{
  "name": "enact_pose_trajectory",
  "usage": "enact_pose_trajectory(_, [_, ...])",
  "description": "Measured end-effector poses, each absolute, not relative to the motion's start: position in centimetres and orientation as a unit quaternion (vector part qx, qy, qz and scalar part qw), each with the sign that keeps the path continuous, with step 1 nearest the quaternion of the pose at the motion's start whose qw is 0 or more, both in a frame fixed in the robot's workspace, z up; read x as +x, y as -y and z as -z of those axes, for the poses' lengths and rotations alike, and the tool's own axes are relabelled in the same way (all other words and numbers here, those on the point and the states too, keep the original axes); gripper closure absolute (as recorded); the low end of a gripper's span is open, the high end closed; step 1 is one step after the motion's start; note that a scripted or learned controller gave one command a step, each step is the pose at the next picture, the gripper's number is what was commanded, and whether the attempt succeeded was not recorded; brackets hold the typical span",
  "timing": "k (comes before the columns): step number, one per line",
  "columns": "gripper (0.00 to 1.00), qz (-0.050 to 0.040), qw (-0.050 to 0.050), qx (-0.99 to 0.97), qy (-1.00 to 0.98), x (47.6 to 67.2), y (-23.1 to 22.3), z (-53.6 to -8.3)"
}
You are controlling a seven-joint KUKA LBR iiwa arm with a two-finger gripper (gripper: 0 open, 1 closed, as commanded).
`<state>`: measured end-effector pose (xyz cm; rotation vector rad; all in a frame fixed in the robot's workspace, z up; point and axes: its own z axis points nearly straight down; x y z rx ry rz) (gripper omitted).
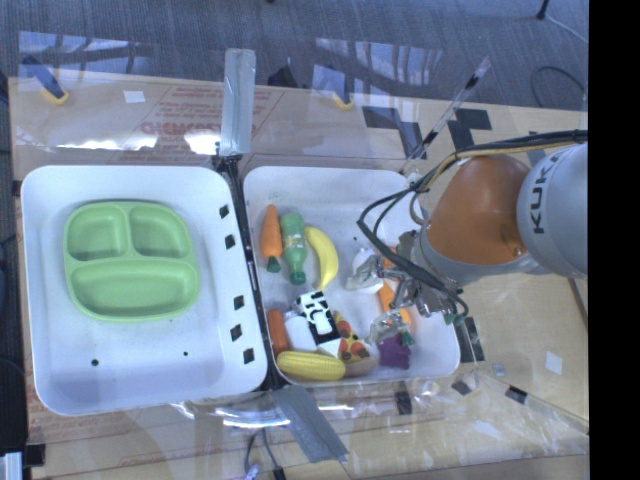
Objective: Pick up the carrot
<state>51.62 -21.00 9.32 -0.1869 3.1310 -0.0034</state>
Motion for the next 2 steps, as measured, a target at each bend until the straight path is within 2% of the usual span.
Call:
enact_pose_trajectory(1, [1.00, 0.0013, 0.004, -0.064, -0.998, 51.8, 20.8, -10.4])
enact_pose_trajectory(2, [1.00, 0.0017, 0.005, -0.067, -0.998, 52.0, 20.7, -11.4])
